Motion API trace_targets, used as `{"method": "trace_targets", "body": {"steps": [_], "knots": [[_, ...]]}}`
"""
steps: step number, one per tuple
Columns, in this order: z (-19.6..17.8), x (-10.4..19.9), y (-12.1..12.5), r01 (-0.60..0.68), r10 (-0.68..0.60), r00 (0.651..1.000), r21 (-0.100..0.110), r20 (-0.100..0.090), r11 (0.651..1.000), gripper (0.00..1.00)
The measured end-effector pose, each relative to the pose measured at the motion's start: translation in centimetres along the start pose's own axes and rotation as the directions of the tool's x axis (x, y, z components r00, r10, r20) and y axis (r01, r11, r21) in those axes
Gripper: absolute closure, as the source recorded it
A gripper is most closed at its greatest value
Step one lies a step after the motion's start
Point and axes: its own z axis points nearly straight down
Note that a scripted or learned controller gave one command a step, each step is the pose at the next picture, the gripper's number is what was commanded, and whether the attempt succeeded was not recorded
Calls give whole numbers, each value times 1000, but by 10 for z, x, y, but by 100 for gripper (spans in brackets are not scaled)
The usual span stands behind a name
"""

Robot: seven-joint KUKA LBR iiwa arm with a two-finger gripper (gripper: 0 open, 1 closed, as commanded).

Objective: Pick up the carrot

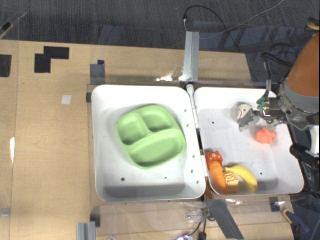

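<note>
The carrot (217,174) is lying in the right bin (220,104), pressed into the near left corner against the wall that divides the two bins. A red piece (214,157) is touching its far end, and a banana (243,177) with a small yellow and brown item (231,179) is crowding it on the right, so the only open side is from above. The rest of the right bin's floor is offering more room: a pink toy (265,136) is sitting toward the right wall, and a small grey and white object (243,111) is resting near the middle of the far half.

The gripper (252,118) is hanging over the far right part of this bin, just beside the grey and white object and just above the pink toy, well apart from the carrot. Whether its fingers are released or clenched cannot be told at this angle, and nothing is showing clearly between them. The arm (305,76) is reaching in from the right, its orange band catching the light.

In the left bin (102,149) a green divided plate (150,135) is lying tilted across the middle, with bare white floor all around it. Both bins are sitting on a pale wooden bench (45,149), with dark carpet (100,9) beyond and a cable (240,24) trailing over it.
</note>
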Motion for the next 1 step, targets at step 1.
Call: {"method": "trace_targets", "body": {"steps": [1], "knots": [[-11,1,2,3,-3,1000,-5,0,1000,100]]}}
